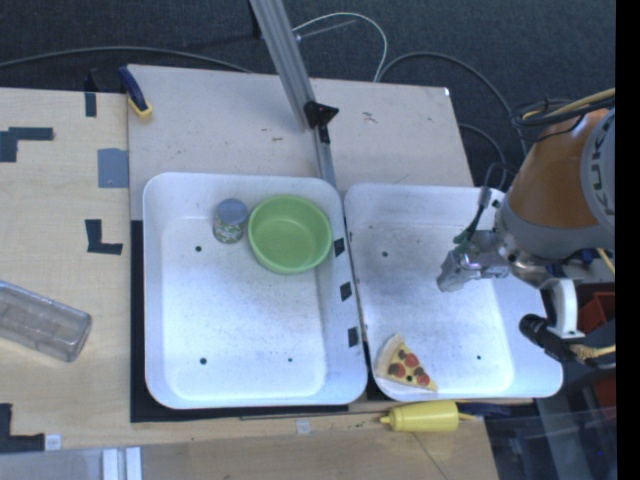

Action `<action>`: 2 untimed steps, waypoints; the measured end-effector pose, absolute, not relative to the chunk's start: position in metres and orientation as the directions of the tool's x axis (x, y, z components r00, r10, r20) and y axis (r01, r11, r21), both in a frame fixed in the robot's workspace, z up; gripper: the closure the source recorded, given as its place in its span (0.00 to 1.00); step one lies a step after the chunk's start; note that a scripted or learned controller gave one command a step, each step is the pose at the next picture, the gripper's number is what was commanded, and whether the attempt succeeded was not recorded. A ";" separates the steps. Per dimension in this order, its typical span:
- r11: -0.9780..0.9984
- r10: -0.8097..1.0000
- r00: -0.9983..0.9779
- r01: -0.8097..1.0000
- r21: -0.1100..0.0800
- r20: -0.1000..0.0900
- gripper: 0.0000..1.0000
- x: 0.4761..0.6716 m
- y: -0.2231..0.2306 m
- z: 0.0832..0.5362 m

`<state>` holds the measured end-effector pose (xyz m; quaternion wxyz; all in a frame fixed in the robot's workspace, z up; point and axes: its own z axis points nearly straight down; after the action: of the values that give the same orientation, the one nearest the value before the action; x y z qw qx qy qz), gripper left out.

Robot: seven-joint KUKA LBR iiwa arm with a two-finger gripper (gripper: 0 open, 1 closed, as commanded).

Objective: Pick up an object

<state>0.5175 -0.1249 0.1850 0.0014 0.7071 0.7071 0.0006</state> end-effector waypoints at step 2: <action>0.007 1.000 -0.007 1.000 -0.002 0.002 1.00 0.531 -0.072 0.209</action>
<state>0.5315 -0.0720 0.2090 -0.0013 0.7047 0.7095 0.0000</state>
